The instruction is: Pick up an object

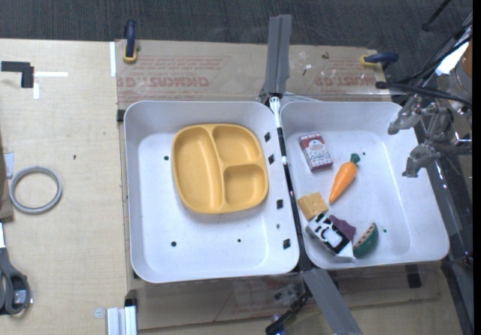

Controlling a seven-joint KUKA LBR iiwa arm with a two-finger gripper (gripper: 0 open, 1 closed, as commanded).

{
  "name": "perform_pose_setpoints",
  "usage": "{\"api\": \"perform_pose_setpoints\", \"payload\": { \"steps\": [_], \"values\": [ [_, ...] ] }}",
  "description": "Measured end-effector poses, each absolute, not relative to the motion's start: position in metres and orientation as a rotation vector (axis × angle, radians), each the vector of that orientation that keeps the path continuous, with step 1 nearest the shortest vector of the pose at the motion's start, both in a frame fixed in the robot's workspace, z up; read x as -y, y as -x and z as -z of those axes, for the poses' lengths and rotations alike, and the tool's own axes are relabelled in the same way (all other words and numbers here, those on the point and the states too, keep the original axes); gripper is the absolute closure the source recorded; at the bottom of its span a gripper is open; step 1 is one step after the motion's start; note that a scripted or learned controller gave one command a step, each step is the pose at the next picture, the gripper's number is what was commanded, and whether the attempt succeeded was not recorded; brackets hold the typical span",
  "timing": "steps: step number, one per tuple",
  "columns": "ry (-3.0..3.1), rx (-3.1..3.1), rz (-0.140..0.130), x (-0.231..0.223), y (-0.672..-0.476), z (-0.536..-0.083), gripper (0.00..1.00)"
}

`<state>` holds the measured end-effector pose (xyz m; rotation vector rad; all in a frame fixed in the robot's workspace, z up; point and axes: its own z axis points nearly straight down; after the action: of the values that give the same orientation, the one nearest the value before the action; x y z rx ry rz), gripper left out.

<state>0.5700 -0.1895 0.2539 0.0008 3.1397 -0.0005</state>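
The right bin [398,206] holds several small objects. A red card box [316,152] lies near its back, with an orange toy carrot [342,179] just right of it. Near the front sit a tan cracker-like square [312,205], a black-and-white and purple item [331,233] and a watermelon slice [366,240]. My gripper [406,147] hangs over the right rim of this bin, well right of the carrot. Its two metal fingers [397,124] stand apart with nothing between them. A yellow divided plate [220,168] fills the middle of the left bin [150,236].
A grey tape roll [34,189] and scissors [11,292] lie on the wooden bench at far left. Clamps [130,42] hold the cardboard behind the bins. A grey upright bar [279,55] stands at the back between the bins.
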Motion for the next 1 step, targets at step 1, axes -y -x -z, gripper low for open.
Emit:
{"api": "perform_pose_setpoints", "payload": {
  "steps": [1],
  "values": [
    [-0.791, -3.040, 0.001, 0.1628, -0.5676, -0.1469, 0.00]
  ]
}}
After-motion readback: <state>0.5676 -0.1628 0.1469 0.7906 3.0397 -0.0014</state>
